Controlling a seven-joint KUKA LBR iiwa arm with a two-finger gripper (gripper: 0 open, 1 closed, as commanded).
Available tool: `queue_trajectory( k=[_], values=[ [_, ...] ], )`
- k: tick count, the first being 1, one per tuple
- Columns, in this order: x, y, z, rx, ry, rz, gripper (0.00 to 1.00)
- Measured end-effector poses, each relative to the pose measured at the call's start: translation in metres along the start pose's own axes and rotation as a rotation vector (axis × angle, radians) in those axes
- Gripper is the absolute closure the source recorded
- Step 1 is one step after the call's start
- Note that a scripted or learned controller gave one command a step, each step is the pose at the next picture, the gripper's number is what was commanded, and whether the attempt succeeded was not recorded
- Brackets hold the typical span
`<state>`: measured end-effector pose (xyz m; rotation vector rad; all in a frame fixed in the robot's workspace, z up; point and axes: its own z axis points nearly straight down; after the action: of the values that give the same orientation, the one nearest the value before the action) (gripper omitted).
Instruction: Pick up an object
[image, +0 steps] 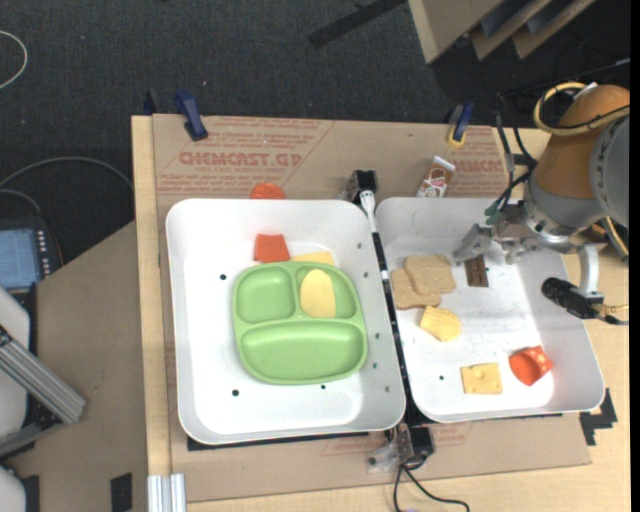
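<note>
- The wooden bench board (300, 150), printed with red lettering, carries both bins and is clamped at its far edge by blue clamps.
- The left white bin (200, 380) takes up the middle of the view; its right rim lies against the left rim of the right white bin (570, 390).
- The grey arm (585, 150), with its orange band, enters from the upper right and bends down over the far right part of the right bin.
- A green divided plate (295, 345) lies in the middle of the left bin, with three compartments.
- A pale yellow oval piece (318, 293) lies in the plate's upper right compartment.
- An orange-red block (271, 247) lies on the bin floor just beyond the plate's far edge.
- The gripper (480, 262) hangs over the far part of the right bin, with a small dark brown piece (477, 272) right at its tip; whether its fingers are apart or closed on that piece cannot be told from this angle.
- Two tan toast-like slices (424, 279) overlap near the right bin's left wall, just left of the gripper.
- A yellow wedge (440, 323) lies just in front of the slices.
- A yellow cheese-like square (481, 378) lies near the front rim of the right bin.
- A red-orange pepper-like piece (529, 365) lies just right of the square.
- A small brown and white packet (436, 178) lies on the board beyond the right bin.
</note>
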<state>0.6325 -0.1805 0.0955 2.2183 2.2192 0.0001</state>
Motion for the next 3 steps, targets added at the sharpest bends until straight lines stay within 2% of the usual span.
queue_trajectory(
  k=[1,2,3],
  values=[
    [0.0,0.001,-0.011,-0.004,-0.002,0.0,1.0],
    [0.0,0.001,-0.01,-0.003,-0.002,0.0,0.0],
    [-0.001,0.001,-0.021,-0.007,-0.004,-0.001,1.0]
  ],
)
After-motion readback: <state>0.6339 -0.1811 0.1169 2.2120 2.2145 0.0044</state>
